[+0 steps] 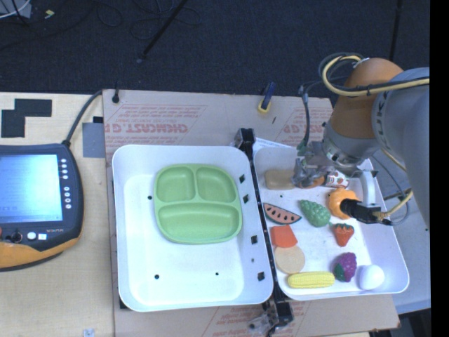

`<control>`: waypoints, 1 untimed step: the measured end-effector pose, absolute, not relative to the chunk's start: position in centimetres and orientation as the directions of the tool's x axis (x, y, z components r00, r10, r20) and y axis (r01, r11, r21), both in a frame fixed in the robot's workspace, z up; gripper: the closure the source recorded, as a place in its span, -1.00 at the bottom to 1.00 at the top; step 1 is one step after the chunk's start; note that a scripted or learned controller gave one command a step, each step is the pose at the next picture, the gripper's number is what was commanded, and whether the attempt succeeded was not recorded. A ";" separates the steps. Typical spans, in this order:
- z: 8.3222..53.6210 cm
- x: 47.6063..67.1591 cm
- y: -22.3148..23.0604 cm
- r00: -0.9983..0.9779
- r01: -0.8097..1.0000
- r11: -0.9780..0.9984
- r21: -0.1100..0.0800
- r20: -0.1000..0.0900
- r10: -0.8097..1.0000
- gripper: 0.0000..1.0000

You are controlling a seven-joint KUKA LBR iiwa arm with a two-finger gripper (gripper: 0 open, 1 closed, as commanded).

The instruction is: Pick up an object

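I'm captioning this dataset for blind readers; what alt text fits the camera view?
A grey robot arm's gripper is low at the back of the right bin, which is crowded with toy food including a watermelon slice and corn cob. The left bin holds a green divided plate.

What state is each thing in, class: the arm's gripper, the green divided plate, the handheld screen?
Two-finger gripper: lowered into the right white bin, near a beige piece.
Green divided plastic plate: lying flat in the left white bin.
Handheld screen pendant: lit.
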State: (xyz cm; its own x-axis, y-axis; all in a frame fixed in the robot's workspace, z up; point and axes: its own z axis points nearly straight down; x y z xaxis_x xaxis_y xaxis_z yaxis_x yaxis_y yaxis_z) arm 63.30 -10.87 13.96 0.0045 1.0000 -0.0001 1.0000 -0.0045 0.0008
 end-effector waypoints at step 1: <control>19.0 64.4 -10.9 0.000 1.000 0.000 0.003 -0.001 1.000 1.00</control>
State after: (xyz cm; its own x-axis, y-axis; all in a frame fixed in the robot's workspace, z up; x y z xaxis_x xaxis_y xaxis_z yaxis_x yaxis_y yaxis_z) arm 64.37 -10.94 19.03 0.0000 1.0000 -0.0006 1.0000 0.0000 0.0029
